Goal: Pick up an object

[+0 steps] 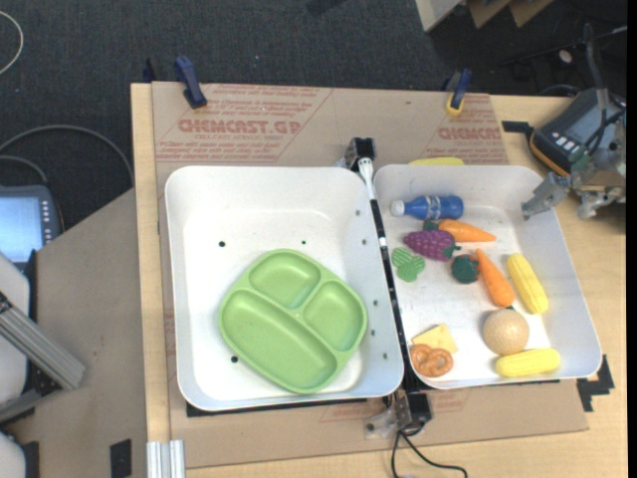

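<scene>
Grey metal claw [545,195] at three o'clock over shallow white right bin [582,312]; finger state unreadable. Crowded plastic toy carrot [494,279] and corn [527,283] risk a glancing miss.

Two blue clamps [189,80] [458,90] pin printed cardboard [289,118] to the tabletop [607,297]; dark carpet [199,18] lies beyond, cables [418,456] trail below

The one camera sits fixed above the bench [159,127], looking down at a slant from a middling height. Both white bins [189,217] lie left of and below the gripper [542,199], which stands at the frame's right side, near the upper corner.
</scene>
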{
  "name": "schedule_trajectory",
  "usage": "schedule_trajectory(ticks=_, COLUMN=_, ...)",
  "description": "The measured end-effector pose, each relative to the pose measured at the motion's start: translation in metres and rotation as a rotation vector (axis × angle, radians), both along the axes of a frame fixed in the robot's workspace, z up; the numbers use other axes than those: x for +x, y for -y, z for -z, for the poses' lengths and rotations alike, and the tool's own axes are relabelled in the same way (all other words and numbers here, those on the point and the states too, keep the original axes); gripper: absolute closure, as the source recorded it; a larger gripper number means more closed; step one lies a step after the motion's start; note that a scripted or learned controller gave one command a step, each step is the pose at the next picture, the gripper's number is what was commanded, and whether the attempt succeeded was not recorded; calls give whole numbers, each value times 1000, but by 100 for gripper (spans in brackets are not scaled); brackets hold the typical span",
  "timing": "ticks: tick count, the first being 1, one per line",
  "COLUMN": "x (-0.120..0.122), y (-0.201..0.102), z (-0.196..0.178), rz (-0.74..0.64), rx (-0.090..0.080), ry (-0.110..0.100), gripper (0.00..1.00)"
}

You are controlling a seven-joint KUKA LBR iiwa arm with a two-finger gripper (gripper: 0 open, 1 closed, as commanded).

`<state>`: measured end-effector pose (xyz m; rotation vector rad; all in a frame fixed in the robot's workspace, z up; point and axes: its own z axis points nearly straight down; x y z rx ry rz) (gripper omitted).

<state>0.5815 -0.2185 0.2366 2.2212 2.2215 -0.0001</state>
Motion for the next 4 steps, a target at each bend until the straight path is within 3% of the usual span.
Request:
schedule_trajectory(ticks=1, x=7, y=-46, z=54, rz=-5, rx=4, ry=-6, gripper=0)
schedule_trajectory(ticks=2, x=49, y=-92, z=156, rz=-6, rx=3, ry=-3, gripper=0)
schedule_trajectory(ticks=3, x=48, y=-88, z=141, rz=-2, rx=0, ry=2, gripper=100)
schedule_trajectory(ticks=4, x=48, y=-89, z=142, rz=-2, rx=-1, ry=1, gripper=0)
